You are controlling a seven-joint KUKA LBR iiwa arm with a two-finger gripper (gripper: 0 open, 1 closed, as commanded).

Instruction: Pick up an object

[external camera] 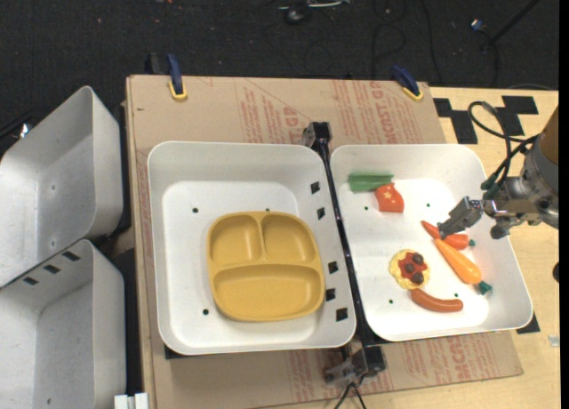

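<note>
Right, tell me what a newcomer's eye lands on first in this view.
The yellow tray, split into compartments, sits in the middle of the left bin. In the right bin lies bright toy food: a green piece and a red piece near the top, a pizza, carrot and sausage lower down. The claw hangs over that bin's right side, above the carrot.

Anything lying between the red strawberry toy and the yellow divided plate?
In the camera view, the rims of the two white bins and the black divider lie between the red strawberry toy and the yellow divided plate; no other toys.
</note>
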